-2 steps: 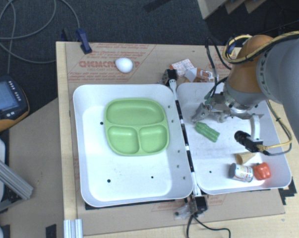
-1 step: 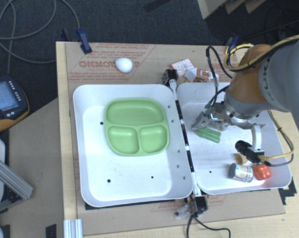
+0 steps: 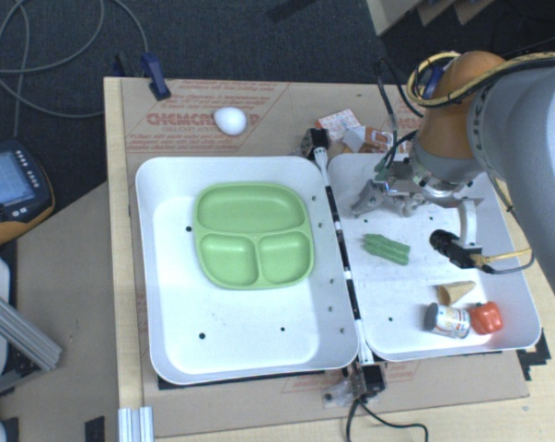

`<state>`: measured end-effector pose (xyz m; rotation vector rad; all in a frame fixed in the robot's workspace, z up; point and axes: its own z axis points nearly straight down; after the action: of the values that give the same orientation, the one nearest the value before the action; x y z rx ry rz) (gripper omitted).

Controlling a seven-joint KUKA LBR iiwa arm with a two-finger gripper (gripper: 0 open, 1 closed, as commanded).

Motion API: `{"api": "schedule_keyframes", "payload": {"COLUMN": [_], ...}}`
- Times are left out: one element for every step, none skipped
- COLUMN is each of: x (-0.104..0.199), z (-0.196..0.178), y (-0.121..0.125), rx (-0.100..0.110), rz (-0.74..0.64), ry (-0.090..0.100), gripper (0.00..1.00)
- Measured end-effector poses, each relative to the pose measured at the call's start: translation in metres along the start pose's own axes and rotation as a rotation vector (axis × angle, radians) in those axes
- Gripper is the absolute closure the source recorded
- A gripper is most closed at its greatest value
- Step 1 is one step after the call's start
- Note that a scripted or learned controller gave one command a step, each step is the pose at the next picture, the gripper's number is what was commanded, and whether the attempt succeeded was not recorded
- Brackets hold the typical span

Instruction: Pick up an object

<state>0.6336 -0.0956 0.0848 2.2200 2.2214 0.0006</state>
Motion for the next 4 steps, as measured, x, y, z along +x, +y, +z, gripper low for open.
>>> {"api": "schedule_keyframes", "payload": {"x": [-0.026, -0.051, -0.087, -0.087], "z": [0.0, -0.062, -0.029, 0.001], "y": [-0.041, 0.004, -0.082, -0.12], "rx": [0.003, -0.002, 0.002, 0.003], "rz": [0.001, 0.0, 0.002, 0.001], "ry": [0.001, -0.001, 0.0, 0.001], "gripper": [0.0, 0.0, 0.0, 0.0]}}
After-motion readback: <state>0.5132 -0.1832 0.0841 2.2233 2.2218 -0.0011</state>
